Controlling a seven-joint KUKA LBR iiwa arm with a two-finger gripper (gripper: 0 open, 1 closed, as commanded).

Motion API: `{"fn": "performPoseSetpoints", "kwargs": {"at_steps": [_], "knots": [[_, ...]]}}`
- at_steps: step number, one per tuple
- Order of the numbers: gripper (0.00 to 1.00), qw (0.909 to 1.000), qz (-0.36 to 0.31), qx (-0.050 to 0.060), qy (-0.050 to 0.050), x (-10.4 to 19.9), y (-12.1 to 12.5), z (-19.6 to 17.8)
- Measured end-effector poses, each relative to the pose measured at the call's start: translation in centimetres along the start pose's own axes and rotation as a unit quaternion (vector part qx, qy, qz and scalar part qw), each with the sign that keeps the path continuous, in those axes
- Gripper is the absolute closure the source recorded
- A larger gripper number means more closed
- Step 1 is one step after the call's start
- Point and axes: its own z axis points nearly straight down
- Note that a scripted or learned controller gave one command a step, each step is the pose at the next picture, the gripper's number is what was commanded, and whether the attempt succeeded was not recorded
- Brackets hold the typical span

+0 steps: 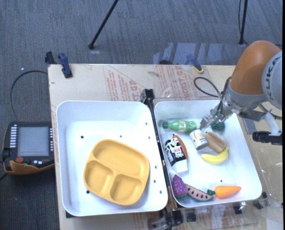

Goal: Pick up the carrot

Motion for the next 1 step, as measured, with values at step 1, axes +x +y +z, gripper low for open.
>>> {"fn": "performPoseSetpoints", "kwargs": {"at_steps": [1], "knots": [[1.00,0.9990,-0.044,-0.004,-0.007,-2.11,-0.91,-4.08]]}}
